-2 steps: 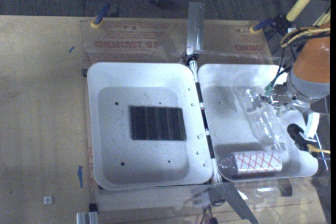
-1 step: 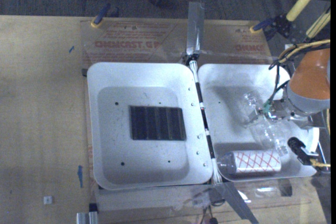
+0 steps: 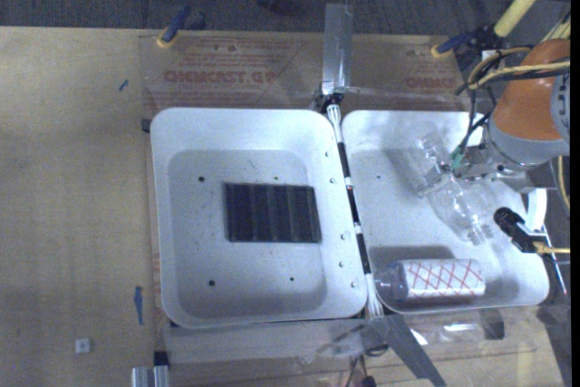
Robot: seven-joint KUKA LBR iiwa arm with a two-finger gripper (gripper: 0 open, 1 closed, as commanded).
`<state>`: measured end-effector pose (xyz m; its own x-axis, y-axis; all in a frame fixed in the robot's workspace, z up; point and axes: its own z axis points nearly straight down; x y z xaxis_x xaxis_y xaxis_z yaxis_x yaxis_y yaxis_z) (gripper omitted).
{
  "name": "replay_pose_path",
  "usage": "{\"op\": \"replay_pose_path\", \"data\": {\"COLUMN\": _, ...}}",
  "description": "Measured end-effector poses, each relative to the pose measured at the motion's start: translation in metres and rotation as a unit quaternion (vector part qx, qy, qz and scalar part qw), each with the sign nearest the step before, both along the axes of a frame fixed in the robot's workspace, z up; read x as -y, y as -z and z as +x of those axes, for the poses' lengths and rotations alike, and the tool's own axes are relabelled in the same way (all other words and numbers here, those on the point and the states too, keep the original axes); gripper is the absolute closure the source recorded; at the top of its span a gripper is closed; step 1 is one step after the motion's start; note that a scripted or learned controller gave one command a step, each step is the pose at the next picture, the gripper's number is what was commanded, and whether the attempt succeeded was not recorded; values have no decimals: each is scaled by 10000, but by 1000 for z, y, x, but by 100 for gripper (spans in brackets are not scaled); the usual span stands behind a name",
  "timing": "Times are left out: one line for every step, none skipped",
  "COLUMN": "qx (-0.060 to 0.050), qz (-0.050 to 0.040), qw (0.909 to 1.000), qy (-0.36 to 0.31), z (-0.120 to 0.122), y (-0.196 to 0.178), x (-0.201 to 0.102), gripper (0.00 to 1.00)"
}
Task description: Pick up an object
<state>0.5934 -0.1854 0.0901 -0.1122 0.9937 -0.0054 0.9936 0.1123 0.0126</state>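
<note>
I have the arm (image 3: 535, 109) reaching in from the right over the right bin (image 3: 385, 213). The gripper (image 3: 459, 166) sits low above that bin's far half. I cannot tell whether the claw is apart or together, because glare and see-through plastic blur that spot. I see nothing that is plainly held.

The likeliest target is a clear piece (image 3: 422, 160) just beside the gripper, on the side toward the divider. A second clear piece (image 3: 464, 215) lies a little nearer the camera. Whether the two are separate or joined is hard to say. I judge the gripper is placed here because these are the closest things under its reach, so I read this as the approach stage with no pick made yet.

A can (image 3: 435, 279) with a red lattice pattern lies on its side along the right bin's near wall, well apart from the gripper. Pressed to the wall like that, it would leave little room on one side for a grasp.

In the left bin (image 3: 181, 159) a dark ribbed slab (image 3: 272, 213) lies flat in the middle. It is too low and wide to be an easy pinch.

Clear plastic is slick and hard to judge from up here, so I expect a slip or a miss is possible.
</note>
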Motion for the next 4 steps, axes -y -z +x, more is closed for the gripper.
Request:
{"op": "replay_pose_path", "data": {"qx": -378, "qz": 61, "qw": 9975, "qy": -595, "z": 55, "y": 4, "x": 9, "gripper": 0}}
{"op": "replay_pose_path", "data": {"qx": -272, "qz": -44, "qw": 9869, "qy": -1590, "z": 63, "y": -4, "x": -36, "gripper": 0}}
{"op": "replay_pose_path", "data": {"qx": -42, "qz": -10, "qw": 9863, "qy": -1648, "z": 28, "y": 2, "x": -20, "gripper": 0}}
{"op": "replay_pose_path", "data": {"qx": -46, "qz": -13, "qw": 9707, "qy": -2403, "z": 38, "y": -152, "x": 11, "gripper": 0}}
